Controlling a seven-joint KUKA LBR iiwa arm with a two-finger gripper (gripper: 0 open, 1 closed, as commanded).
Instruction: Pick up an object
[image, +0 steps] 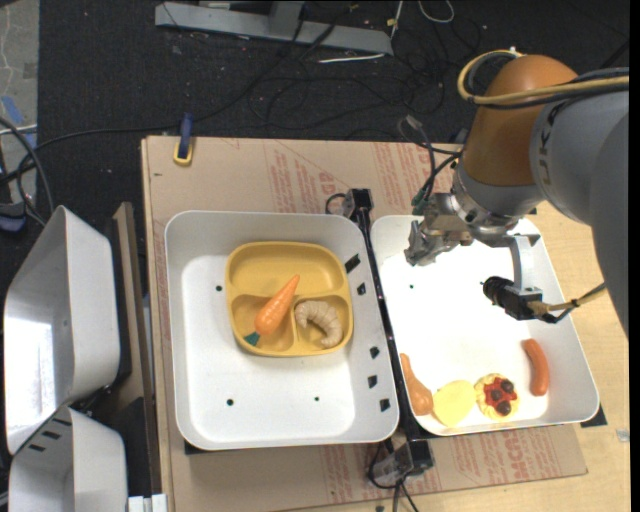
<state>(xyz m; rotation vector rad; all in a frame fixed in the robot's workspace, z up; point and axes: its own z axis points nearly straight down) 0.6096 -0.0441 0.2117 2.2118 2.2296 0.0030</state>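
From the camera above, the gripper (428, 243) hangs over the far left corner of the right bin (470, 330). I cannot tell how it is set or whether it carries anything. The toy food lies along that bin's near edge: a sausage (538, 367), a yellow disc (453, 402), a little tart (496, 394). The sausage looks light, stiff and smooth; grasping across its middle seems best.
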